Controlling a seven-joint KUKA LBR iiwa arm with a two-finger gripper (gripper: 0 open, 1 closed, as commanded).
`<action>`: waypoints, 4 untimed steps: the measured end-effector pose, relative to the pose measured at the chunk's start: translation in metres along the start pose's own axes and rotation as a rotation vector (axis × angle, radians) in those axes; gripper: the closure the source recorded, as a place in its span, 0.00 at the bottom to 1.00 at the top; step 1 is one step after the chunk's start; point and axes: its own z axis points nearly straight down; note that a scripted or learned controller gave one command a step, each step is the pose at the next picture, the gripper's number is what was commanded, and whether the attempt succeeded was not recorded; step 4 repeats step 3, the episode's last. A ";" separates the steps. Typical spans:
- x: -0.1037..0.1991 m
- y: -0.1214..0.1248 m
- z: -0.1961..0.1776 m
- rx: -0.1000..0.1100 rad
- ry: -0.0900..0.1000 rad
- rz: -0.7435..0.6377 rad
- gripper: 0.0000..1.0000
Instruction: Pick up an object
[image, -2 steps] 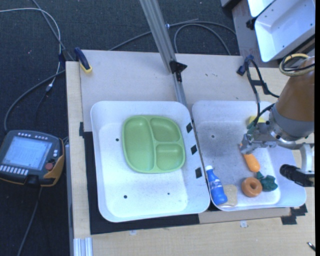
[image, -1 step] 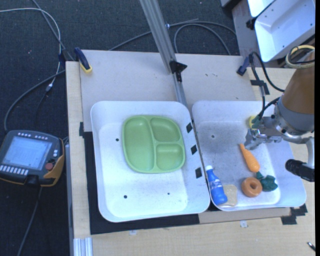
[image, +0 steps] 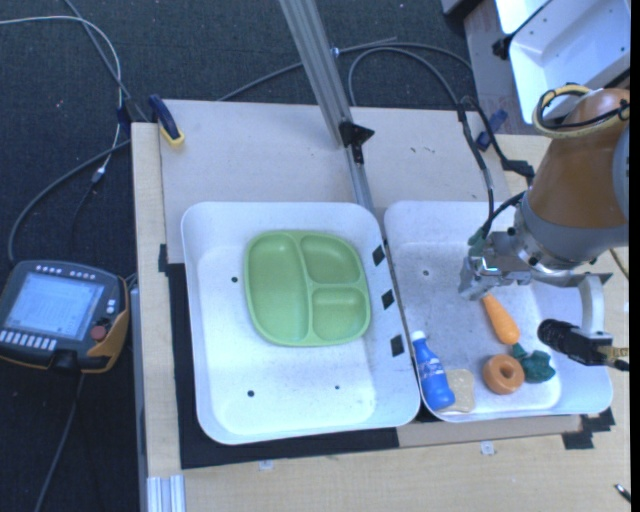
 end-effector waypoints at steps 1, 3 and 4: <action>0.055 -0.001 -0.011 -0.001 -0.001 0.000 1.00; 0.159 -0.011 0.009 0.006 0.000 0.000 1.00; 0.159 -0.011 0.009 0.006 0.000 0.000 1.00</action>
